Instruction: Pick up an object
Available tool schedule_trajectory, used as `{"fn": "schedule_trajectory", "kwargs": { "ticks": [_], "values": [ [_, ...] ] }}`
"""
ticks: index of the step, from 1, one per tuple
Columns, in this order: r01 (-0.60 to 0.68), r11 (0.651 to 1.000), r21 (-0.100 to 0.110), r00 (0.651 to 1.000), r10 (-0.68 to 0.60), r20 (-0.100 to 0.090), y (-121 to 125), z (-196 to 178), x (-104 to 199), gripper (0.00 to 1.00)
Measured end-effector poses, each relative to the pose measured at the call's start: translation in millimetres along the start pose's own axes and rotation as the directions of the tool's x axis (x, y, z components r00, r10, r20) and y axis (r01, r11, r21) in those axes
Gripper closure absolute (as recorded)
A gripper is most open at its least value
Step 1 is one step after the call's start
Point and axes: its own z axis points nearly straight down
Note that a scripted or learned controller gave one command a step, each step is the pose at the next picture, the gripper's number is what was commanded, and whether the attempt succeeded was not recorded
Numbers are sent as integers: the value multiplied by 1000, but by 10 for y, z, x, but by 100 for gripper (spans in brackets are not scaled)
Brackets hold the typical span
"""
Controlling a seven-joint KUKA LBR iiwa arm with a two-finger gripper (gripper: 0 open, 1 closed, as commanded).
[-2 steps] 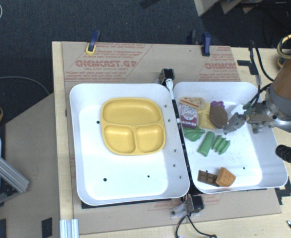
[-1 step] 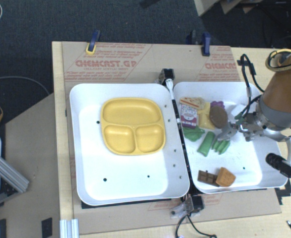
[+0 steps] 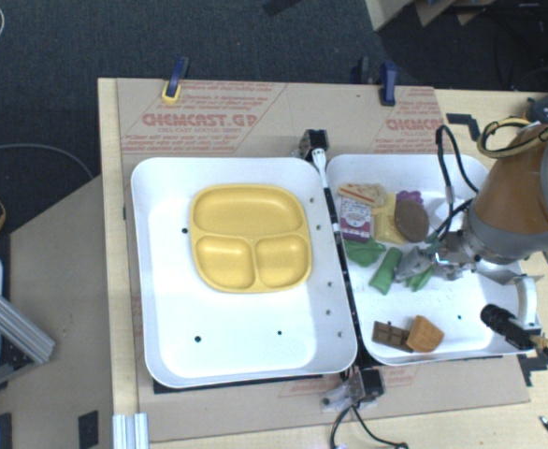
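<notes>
Reaching into right shallow white bin (image 3: 461,330) from right: grey arm w/ orange band (image 3: 517,199).

Near edge: brown chocolate-like block (image 3: 389,334) touching tan wedge-shaped piece (image 3: 425,334); loose, well apart from arm.

Mid: jaws (image 3: 422,267) low over green elongated toy pieces (image 3: 383,269), prob aimed at this pile as pick target. Jaws open or closed: cannot tell; no grip visible.

Far: brown rounded lump (image 3: 411,218), purple piece (image 3: 409,197), pink-white packet (image 3: 355,213).

Left white bin (image 3: 162,325): yellow three-compartment plastic plate (image 3: 251,237), flat, centred.

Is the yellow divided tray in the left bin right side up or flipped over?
Right side up. The yellow tray lies flat in the left bin, with its three compartments facing the camera: one long one above two smaller ones.
</notes>
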Motion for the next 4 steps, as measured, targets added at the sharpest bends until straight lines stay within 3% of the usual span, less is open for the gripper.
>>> {"fn": "schedule_trajectory", "kwargs": {
  "ticks": [1, 4],
  "values": [
    [-1, 1000, -9, 1000, 1, 3, 18, -141, -10, 100],
    [1, 1000, -14, 1000, -1, 6, 87, -1429, -47, 100]
  ]
}}
